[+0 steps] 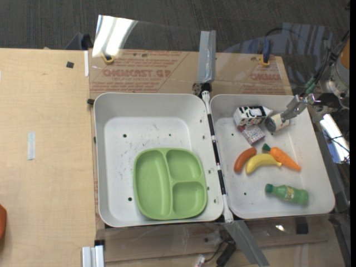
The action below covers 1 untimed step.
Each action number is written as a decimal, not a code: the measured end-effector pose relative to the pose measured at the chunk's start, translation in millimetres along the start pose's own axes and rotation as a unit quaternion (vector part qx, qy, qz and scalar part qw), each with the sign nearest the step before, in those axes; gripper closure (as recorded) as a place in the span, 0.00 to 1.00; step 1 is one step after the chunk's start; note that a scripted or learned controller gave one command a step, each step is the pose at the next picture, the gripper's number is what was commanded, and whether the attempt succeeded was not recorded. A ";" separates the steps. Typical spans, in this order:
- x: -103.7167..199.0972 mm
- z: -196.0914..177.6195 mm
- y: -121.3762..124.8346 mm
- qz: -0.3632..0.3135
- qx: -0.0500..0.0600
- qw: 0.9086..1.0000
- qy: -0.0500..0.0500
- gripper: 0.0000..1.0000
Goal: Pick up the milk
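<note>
The arm [334,77] runs off the right edge beside the right bin [311,204], so most of it is cut off. An orange object [2,221] left of the left bin [111,149] is clipped by the left edge, too little to identify.

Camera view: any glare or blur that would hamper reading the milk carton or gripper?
Camera view: strong glare on the clear sheet behind the bins; milk carton evenly lit, its cow print legible; gripper small and soft-edged; shadows faint.

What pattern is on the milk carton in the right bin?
Black-and-white cow patches on the milk carton, clearest in the camera view.
</note>
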<state>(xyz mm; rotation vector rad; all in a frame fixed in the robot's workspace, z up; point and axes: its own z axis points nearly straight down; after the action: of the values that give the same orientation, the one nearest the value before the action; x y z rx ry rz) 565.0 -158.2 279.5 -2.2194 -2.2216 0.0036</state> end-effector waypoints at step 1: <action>6.6 99.1 61.5 0.010 0.000 1.000 0.000 0.00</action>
<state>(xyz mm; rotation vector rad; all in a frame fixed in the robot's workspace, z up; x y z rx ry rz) 626.3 -151.6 180.3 -2.2408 -2.2000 0.0037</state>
